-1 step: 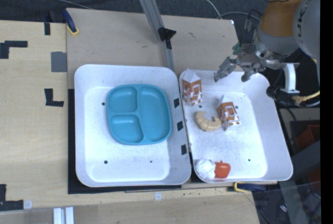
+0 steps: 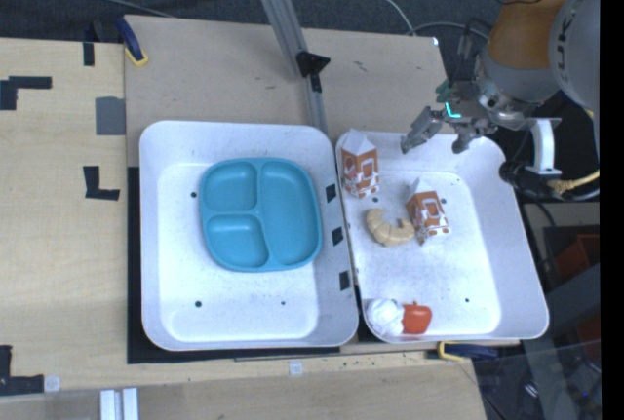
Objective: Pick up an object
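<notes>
My gripper hangs over the far edge of the right bin, its two fingers spread open with nothing between them. Below it in that bin stand two small orange and white cartons: one at the far left corner, the other near the middle. A tan croissant-shaped piece lies between them, touching the middle carton. A red and white object sits at the bin's near left corner.
The left bin holds a blue divided plate. A grey metal pole slants in from the top toward the gap between the bins. Cables hang by the arm at the right.
</notes>
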`<state>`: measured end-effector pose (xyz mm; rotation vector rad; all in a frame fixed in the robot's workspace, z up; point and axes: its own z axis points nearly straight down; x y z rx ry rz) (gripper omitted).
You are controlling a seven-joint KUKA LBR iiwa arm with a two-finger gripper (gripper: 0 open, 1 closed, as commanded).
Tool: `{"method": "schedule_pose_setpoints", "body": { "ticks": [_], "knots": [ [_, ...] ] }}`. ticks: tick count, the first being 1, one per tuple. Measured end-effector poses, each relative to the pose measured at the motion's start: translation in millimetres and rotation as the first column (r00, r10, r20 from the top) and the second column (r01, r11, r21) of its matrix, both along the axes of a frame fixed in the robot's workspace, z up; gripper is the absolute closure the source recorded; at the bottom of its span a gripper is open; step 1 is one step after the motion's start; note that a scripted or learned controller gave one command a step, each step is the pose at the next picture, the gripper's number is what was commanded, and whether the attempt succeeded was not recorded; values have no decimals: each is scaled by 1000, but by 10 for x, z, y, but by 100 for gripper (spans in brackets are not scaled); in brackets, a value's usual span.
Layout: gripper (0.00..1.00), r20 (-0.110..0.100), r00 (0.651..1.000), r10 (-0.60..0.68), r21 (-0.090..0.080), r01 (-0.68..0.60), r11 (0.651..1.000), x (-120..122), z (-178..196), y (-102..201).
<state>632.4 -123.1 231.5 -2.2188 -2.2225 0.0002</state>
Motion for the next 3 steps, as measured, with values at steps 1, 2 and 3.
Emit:
{"method": "schedule_pose_setpoints", "body": {
  "ticks": [1,2,3],
  "knots": [
    [0,-6,1000,1,-1,-1,1000,32,-625,62],
    [0,-6,1000,-1,-4,1,1000,47,-1245,-2],
    [0,-3,1000,-2,-8,2,1000,35,-1433,-35]
  ]
}}
